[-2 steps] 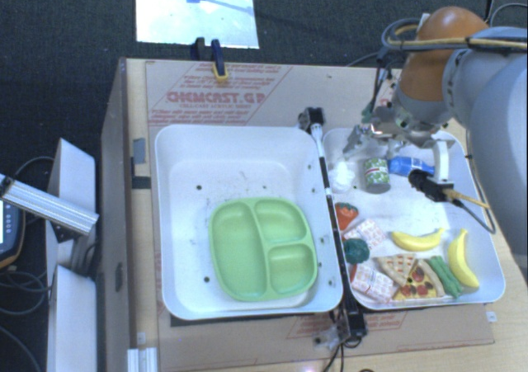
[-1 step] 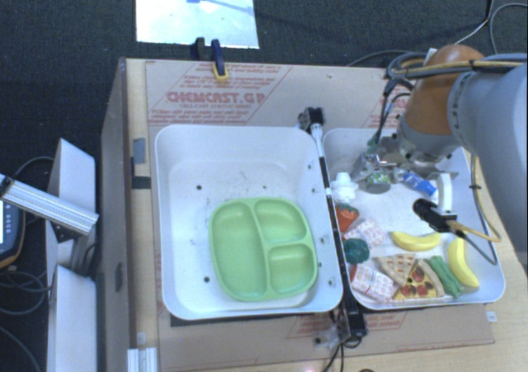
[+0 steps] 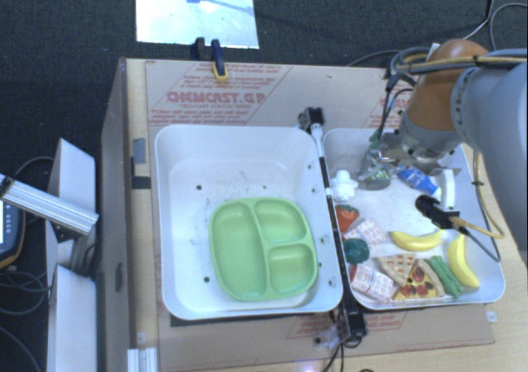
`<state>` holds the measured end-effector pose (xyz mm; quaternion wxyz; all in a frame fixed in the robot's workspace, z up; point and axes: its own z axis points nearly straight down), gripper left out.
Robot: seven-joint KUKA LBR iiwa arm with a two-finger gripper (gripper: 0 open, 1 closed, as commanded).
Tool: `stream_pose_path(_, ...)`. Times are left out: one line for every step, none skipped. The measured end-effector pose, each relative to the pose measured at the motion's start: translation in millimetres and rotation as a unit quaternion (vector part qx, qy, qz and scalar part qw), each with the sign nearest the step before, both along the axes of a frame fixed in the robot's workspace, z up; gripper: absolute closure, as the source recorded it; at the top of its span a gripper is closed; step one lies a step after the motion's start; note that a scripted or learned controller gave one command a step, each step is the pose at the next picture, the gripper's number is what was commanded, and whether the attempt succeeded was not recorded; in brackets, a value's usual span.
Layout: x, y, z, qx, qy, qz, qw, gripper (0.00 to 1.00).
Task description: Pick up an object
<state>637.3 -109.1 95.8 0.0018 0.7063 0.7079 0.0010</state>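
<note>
The right bin (image 3: 483,284) holds the toy food in a heap along its near side: a pizza slice (image 3: 407,270), two bananas, one lying flat (image 3: 417,240) and one standing on end (image 3: 460,261), a strawberry (image 3: 347,218), a dark green piece (image 3: 356,250) and a wafer-like block (image 3: 373,281). Farther back, a blue item (image 3: 415,178) lies just beside the gripper (image 3: 377,169), which is down in the bin's far end, near a small white piece (image 3: 344,187). Whether the fingers are clenched or released, I cannot tell; the view is too blurred there. The grey arm (image 3: 483,106) comes in from the right. In the left bin (image 3: 186,160) lies a green compartment tray (image 3: 264,248). Both bins sit on the bench (image 3: 214,94).
</note>
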Motion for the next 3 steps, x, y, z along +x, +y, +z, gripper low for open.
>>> stream_pose_path(-33, -29, 50, -0.0001, 0.001, -0.001, 1.0000, 1.00)
stream_pose_path(13, 58, 127, 0.0012, 0.000, 0.001, 1.0000, 1.00)
stream_pose_path(-45, 77, 122, 0.0006, 0.001, 0.000, 1.0000, 1.00)
